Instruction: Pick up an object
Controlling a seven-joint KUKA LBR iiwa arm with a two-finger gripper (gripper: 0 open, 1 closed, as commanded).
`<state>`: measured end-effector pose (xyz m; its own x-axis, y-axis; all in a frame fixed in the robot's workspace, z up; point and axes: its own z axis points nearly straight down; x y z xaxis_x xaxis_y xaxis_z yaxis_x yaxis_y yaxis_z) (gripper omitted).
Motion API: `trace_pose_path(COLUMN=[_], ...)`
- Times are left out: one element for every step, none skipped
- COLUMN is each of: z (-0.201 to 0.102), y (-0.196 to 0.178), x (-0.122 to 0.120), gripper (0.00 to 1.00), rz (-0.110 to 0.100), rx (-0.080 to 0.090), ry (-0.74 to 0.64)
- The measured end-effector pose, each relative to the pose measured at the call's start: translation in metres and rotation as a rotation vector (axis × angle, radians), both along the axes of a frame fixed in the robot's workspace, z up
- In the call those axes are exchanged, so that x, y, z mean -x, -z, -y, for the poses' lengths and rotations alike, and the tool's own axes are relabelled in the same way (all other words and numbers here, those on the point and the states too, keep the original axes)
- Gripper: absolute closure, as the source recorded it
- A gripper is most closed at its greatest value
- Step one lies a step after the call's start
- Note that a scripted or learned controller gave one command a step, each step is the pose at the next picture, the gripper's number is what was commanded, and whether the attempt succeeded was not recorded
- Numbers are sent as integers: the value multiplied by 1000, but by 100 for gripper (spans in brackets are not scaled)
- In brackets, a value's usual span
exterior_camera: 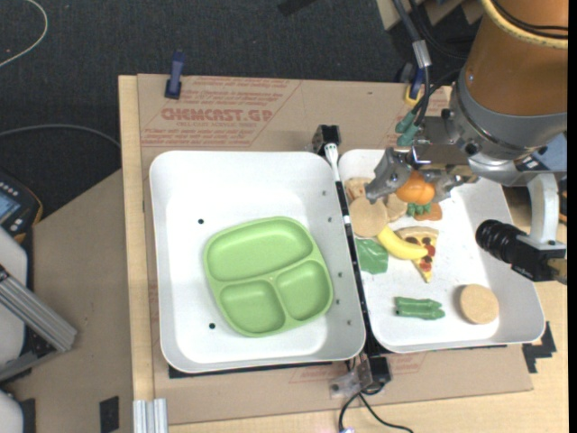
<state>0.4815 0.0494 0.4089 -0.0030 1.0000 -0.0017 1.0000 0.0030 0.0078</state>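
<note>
- So the gripper (407,180) was down over the back-left part of the right bin (516,325), with the grey arm (514,106) and its orange band coming in from the upper right.
- An orange carrot-like toy (416,190) sat right at the fingertips. It looked to be between the metal fingers (386,180), but the wrist covered a lot of that spot, so I couldn't tell how wide they were or whether they really had it.
- That toy was roundish from this angle. Its green leafy end (420,209) pointed toward the front of the bin, so the long axis seemed to run roughly back to front, mostly foreshortened.
- Just in front of it was a yellow banana (400,243), long axis running from left and back to right and front, touching a pizza slice (422,242) whose tip pointed forward.
- A tan flat piece (366,215) lay beside the bin's left wall, with a green leafy piece (371,256) just in front of it.
- Nearer the front edge: a green pea pod (418,308) lying left to right, and a round tan cookie (478,303) to its right, apart from it.
- The left bin (180,242) held a green divided plate (267,274), sitting flat, well apart from the gripper.
</note>
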Motion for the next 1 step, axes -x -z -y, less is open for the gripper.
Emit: trace_pose_path(z=[0], y=[-10], x=[-1], gripper=[100], rz=[2], rx=[1], ry=[0])
